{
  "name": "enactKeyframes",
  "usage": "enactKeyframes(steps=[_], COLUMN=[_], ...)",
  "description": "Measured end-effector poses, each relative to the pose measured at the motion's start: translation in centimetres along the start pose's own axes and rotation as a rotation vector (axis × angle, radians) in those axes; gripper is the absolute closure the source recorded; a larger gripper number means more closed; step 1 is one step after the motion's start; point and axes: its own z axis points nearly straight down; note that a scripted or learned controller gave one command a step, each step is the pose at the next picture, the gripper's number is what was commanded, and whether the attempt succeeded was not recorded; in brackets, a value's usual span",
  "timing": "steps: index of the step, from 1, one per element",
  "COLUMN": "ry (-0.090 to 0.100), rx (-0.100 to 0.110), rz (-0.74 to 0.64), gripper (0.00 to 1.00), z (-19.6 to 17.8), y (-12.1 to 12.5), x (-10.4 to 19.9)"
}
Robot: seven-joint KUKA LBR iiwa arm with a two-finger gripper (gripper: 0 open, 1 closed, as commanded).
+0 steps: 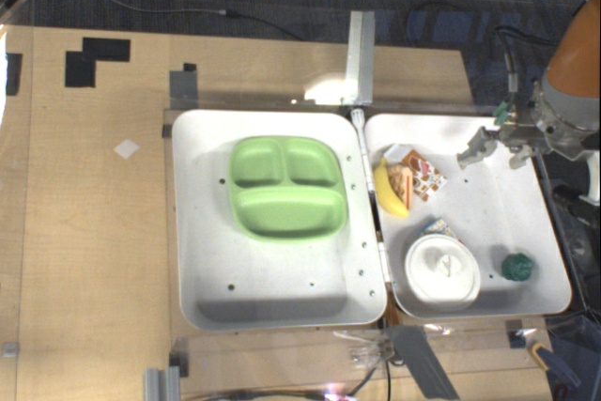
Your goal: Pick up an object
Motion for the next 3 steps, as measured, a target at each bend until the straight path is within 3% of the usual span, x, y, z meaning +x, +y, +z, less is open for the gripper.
enactKeyframes(steps=[1, 2, 3], ry=[-0.001, -0.001, 0.0], rx=[-0.001, -0.001, -0.003], rz=[-0.118, -0.118, -0.115], gripper=[0.0, 0.0, 0.0], z=[5.8, 5.8, 11.1], y=[5.2, 5.2, 4.6], x=[3.0, 3.0, 5.9])
